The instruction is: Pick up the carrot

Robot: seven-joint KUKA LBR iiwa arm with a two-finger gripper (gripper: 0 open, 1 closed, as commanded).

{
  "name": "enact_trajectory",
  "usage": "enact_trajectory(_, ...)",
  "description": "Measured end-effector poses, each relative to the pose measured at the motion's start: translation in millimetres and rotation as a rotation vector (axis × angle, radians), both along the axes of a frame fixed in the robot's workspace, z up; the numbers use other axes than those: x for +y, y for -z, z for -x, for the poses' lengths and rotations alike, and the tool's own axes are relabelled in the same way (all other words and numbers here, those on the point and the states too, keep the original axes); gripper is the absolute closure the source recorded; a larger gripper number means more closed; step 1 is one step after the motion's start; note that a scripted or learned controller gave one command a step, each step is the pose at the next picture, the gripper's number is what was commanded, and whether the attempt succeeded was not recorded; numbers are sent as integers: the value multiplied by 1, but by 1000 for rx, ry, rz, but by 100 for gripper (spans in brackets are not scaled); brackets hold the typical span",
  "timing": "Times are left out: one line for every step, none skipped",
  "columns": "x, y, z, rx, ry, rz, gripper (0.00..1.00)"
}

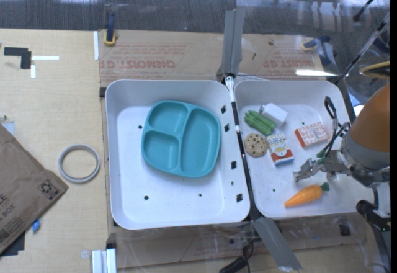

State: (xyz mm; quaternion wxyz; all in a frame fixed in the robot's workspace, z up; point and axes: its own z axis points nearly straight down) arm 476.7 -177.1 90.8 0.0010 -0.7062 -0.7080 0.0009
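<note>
The gripper hangs low over the right bin, reaching in from the right under the arm's orange band. Its metal fingers point leftward and down with nothing between them; whether they are spread or pressed together cannot be told from this angle.

Just below the fingertips, close but apart from them, lies the carrot. It is a small orange toy, tapered to a point at its left end, with a green stub of leaf at its right end. It rests flat on the bin floor near the front wall, tilted slightly up to the right.

Further left in the same bin are a small carton, a round cookie, green pea pods, a white block and a red-and-white packet.

The left bin holds a teal divided plate.
</note>
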Motion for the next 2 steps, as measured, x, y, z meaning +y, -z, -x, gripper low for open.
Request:
enact_trajectory(41,0,0,1,-10,-1,0)
enact_trajectory(-23,0,0,-1,-49,1,0)
